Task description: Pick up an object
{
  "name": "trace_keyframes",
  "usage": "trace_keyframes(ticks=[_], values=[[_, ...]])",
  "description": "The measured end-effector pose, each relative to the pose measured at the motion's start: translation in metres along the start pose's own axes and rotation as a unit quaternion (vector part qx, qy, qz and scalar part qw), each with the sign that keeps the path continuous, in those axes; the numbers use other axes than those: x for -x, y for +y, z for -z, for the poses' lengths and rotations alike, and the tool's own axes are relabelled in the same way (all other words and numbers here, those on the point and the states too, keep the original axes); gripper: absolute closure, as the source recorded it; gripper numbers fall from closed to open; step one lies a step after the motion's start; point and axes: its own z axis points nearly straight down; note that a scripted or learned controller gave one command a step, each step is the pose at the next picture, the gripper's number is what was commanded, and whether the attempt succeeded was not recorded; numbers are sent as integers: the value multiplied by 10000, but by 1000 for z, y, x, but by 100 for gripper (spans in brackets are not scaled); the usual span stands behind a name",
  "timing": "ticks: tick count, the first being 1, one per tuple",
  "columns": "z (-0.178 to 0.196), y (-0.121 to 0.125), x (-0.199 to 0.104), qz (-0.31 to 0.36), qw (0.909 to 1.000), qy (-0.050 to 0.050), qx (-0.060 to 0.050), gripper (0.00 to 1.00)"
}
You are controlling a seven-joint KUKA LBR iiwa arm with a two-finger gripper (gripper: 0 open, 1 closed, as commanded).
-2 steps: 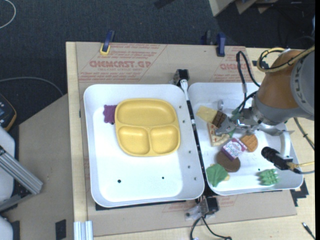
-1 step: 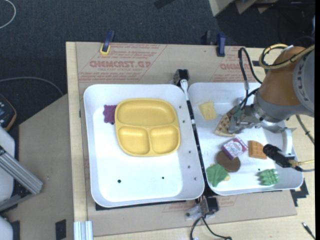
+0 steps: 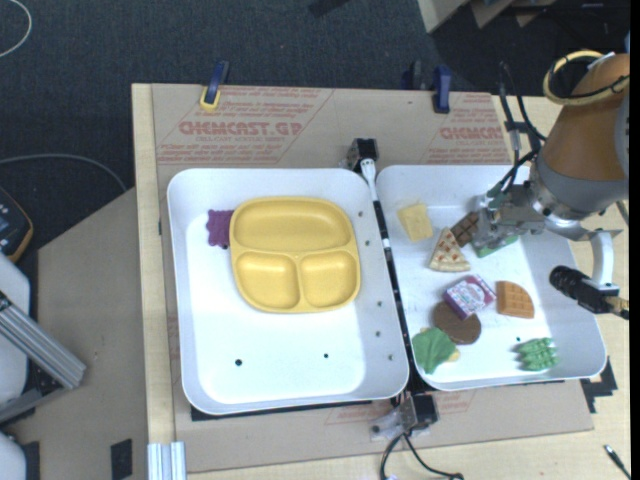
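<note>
2 shallow white bins are shown side by side on the bench. The left bin (image 3: pixel 200 268) is occupied by a yellow compartment tray (image 3: pixel 295 251), with a purple piece (image 3: pixel 218 226) touching the tray's left edge. The right bin (image 3: pixel 570 298) is stocked with small toy foods, kept loosely apart, presumably so that any 1 can be gripped singly: a pale yellow cheese block (image 3: pixel 414 219), a pizza slice (image 3: pixel 450 252), a purple packet (image 3: pixel 469 293), a waffle piece (image 3: pixel 514 299), a brown disc (image 3: pixel 457 323), a green leaf (image 3: pixel 433 348) and a green vegetable (image 3: pixel 537 354). The gripper (image 3: pixel 492 230) is lowered into the right bin's upper part, just beside the pizza slice (its fingers are hidden, so how far the claw is open and whether anything is held cannot be told). The pizza slice is judged the likeliest target.
</note>
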Motion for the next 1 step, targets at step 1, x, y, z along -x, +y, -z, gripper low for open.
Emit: trace_keyframes(ticks=[1], values=[[54,2,0,2,10000,-2,6,100]])
